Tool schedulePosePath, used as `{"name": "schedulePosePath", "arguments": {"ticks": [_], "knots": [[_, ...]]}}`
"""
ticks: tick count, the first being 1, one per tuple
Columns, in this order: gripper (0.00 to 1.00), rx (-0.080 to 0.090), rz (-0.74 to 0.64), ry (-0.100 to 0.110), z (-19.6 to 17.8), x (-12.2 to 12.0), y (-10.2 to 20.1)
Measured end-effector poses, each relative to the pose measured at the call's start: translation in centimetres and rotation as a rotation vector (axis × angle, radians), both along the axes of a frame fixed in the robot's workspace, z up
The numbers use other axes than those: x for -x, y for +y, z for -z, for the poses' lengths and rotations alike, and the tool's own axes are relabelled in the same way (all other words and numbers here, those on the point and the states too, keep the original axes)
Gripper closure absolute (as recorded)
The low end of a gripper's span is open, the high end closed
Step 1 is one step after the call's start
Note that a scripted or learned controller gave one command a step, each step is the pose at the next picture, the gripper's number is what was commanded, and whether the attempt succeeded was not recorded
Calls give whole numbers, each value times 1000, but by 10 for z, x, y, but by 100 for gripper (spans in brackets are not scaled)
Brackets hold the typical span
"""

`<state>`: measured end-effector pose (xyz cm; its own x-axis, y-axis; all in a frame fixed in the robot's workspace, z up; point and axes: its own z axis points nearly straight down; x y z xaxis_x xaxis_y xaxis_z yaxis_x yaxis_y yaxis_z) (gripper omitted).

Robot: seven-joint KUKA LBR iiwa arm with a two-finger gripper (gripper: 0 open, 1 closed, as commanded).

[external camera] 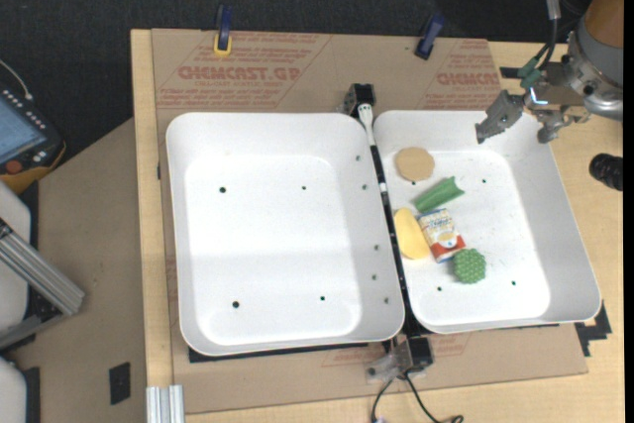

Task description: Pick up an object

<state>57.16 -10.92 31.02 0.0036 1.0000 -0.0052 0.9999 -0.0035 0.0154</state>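
Brown board (pixel 297 64) under bins, 2 blue clamps (pixel 224 33) at far edge; tablet (pixel 15 129) at left.

The left bin (pixel 267 233) offers open white floor from wall to wall. In the right bin (pixel 535 243), a cluster crowds the left side: a tan disc (pixel 415 163) farthest, then a green stick (pixel 438 194), a yellow piece (pixel 410 234), a small carton (pixel 441 236) and a green ball (pixel 470 265) nearest. The right half of that bin's floor lies free. The gripper (pixel 520 119) hangs over its far right corner.
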Motion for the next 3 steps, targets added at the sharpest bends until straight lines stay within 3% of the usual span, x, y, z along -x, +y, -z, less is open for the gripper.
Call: {"name": "schedulePosePath", "arguments": {"ticks": [1, 2, 3], "knots": [[0, -8, -8, 23, 119, -7, 55], [0, -7, 0, 23, 122, 58, 39], [0, -7, 0, 23, 171, 95, 13]]}}
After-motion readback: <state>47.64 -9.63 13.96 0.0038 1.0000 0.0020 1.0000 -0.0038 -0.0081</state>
